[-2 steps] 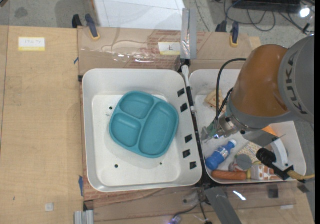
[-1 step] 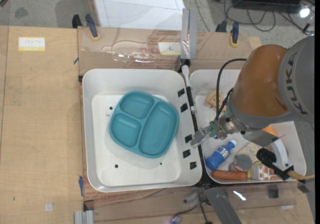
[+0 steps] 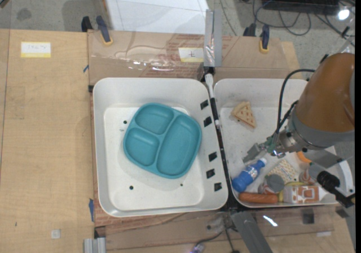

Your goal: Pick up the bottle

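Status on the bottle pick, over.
Tool low over right bin, just above bottle. Bottle lying flat on the bin floor, not held. Hot dog and carton crowd its lower side.

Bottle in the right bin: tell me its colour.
Blue body with a white cap, seen in the camera view: bottle.

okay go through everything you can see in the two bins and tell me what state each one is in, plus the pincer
bottle: lying on its side in the right bin, blue, cap on, not gripped.
pincer: low over the right bin, just above the bottle, holding nothing.
divided plate: teal, flat in the left bin, right way up.
cracker wedge: lying flat, apart from the rest.
hot dog: lying along the near wall.
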